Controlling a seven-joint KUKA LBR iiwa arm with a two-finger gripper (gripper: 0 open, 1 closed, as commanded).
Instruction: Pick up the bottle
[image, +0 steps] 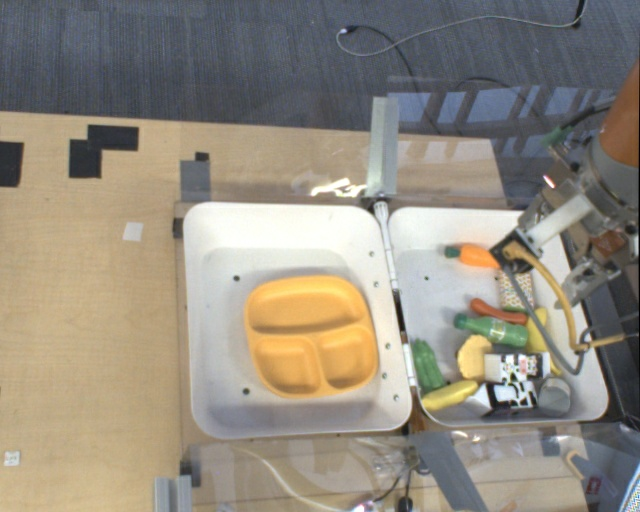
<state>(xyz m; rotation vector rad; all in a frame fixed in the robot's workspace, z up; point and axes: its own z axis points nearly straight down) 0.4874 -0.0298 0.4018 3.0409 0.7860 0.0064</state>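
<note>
At right bin's (425, 235) far corner, arm (612, 165) slanting in, jaws' state unclear; bottle (492, 330) lying apart

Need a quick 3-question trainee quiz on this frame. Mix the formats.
1. True or false: the green bottle lies in the right bin.
2. The yellow divided tray lies: A) in the left bin; B) in the right bin; C) on the bench outside both bins.
3. Fill in: the tray has ___ compartments.

Key: 1 true; 2 A; 3 three.
</note>
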